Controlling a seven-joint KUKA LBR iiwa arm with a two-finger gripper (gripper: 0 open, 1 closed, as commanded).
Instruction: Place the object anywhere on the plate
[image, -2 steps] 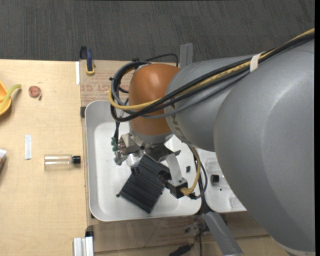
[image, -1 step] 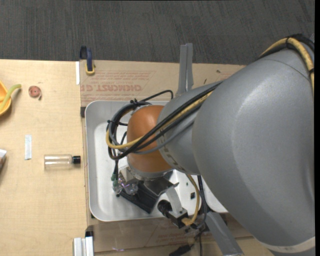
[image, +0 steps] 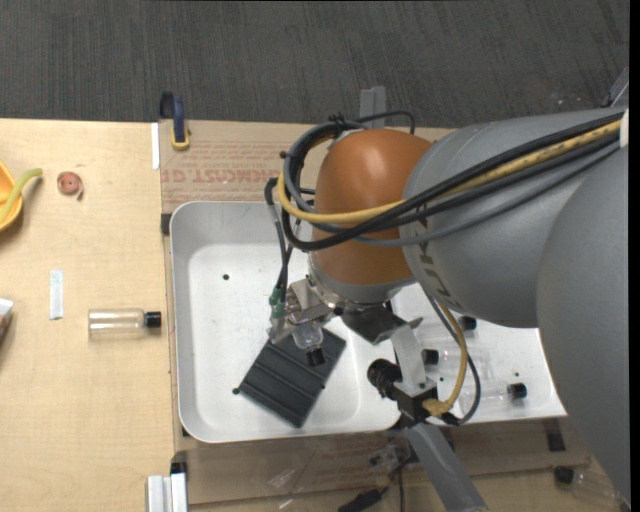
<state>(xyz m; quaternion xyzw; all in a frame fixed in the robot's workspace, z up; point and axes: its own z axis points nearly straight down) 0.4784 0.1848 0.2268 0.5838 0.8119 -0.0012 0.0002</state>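
Jaws' state you couldn't tell; your gripper (image: 300, 325) hung over the dark ridged block (image: 290, 377) in the white bin (image: 205, 300)

The grey arm (image: 520, 210) enters from the right and bends downward. Its orange band (image: 365, 205) sits above the wrist, with black and yellow cables looped around it. The end effector (image: 298, 322) points down.

The thick grey metal arm (image: 520, 220) carried a rounded glossy orange band (image: 365, 215) above the wrist. Black and yellow cables (image: 330, 215) looped across it, with smaller wiring below.
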